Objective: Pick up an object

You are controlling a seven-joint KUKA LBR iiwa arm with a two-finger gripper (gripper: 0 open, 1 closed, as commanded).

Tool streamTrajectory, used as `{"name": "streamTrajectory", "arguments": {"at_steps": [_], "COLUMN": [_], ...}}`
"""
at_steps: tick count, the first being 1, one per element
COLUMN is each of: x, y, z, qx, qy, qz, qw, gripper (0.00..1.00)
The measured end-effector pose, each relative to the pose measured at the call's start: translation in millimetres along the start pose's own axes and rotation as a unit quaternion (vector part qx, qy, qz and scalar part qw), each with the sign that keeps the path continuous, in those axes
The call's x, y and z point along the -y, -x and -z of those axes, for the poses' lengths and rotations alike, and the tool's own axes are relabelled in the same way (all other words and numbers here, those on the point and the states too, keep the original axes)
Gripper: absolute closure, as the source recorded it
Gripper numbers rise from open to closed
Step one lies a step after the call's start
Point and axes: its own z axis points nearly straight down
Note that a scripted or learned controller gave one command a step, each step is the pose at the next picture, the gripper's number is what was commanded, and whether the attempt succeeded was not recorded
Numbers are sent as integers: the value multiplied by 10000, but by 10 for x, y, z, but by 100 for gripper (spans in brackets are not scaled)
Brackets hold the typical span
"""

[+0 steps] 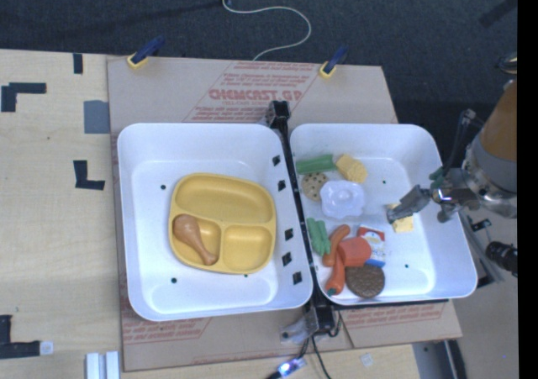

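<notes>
Left bin (139,201): I see a yellow divided plate (224,222) mid-floor, a drumstick (197,237) in its near-left section. Right bin (424,146): toy food bunched along its left edge – green piece (313,164), cookie (313,186), yellow piece (352,169), clear cup (342,199), carrot (335,271), brown disc (366,281). Gripper (404,211) sits low near that bin's right edge, touching a small yellow block (404,223); I can't tell its opening.
</notes>
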Motion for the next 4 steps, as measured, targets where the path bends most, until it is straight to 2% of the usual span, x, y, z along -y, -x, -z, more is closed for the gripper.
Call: {"name": "streamTrajectory", "arguments": {"at_steps": [1, 3, 4], "x": [-25, 74, 3], "y": [-2, -113, -132], "z": [59, -1179, -1402], "qx": [13, 3, -4], "qy": [58, 32, 143], "qz": [18, 14, 12], "qw": [10000, 10000, 9999], "gripper": [0, 0, 0]}}
